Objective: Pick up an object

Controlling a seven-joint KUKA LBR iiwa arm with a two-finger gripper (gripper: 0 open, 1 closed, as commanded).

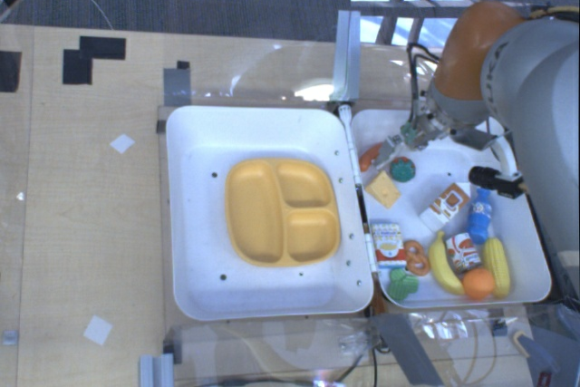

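My gripper hangs low over the upper left part of the right bin, below the arm's orange band. Just left of it lies a red-orange item against the bin's left wall. A teal ball sits directly below the gripper, and a yellow cheese wedge lies a little further toward the front. Nothing shows in the gripper's grasp.
The right bin also holds a small white-and-orange carton, a blue bottle, a banana, an orange, a pretzel and a green item. The left bin bears a yellow divided plate.
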